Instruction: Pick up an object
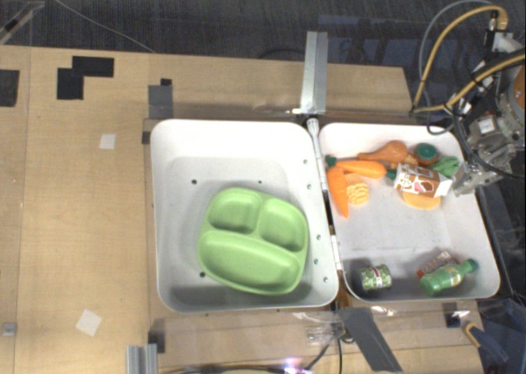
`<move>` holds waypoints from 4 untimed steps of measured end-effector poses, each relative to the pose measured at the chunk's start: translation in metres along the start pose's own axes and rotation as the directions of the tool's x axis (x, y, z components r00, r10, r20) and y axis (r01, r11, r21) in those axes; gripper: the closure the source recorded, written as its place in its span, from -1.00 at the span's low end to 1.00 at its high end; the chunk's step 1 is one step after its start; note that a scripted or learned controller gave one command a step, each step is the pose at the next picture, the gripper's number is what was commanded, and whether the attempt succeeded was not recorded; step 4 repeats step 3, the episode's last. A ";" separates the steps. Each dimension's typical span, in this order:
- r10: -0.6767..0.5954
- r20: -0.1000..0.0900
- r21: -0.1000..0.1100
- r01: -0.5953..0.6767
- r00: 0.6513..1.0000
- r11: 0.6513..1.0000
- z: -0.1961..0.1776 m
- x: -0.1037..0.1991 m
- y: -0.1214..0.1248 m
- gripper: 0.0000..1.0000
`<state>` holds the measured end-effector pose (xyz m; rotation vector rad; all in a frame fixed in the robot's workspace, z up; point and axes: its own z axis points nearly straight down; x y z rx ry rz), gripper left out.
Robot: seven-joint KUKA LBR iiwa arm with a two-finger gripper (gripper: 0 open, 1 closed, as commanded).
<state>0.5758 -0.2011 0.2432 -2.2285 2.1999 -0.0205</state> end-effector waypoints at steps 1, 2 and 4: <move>0.115 0.003 -0.005 -0.115 0.993 0.993 -0.051 -0.015 -0.045 1.00; 0.475 -0.003 -0.006 -0.475 0.880 0.880 -0.060 0.005 0.034 1.00; 0.642 -0.002 -0.007 -0.642 0.766 0.766 -0.059 0.003 -0.030 1.00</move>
